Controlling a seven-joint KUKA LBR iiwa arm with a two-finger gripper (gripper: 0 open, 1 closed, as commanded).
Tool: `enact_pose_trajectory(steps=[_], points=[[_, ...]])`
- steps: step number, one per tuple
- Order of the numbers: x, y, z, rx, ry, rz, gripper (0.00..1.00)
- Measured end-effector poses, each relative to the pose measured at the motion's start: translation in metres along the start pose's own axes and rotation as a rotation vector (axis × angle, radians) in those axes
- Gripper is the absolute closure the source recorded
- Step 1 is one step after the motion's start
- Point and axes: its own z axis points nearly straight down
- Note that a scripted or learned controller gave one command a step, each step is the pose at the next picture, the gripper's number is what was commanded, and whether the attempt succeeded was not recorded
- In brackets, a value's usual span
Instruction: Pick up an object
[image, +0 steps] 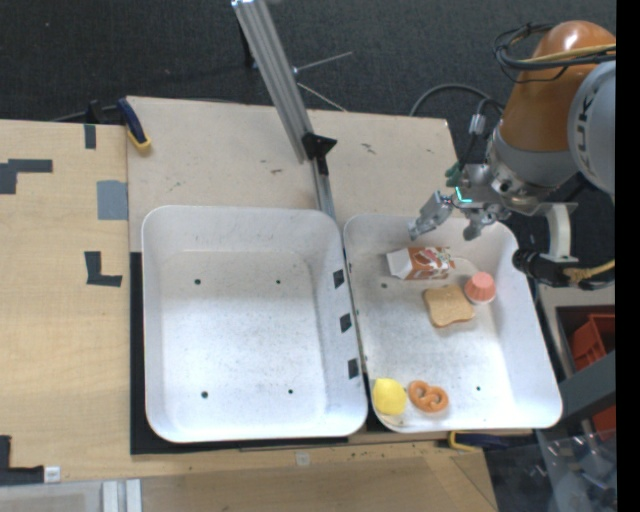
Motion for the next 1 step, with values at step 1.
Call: enact_pose_trajectory(steps=[1], points=[[0.0,0.0008,-0.0028,-0.005,-0.001,-0.001,0.0]])
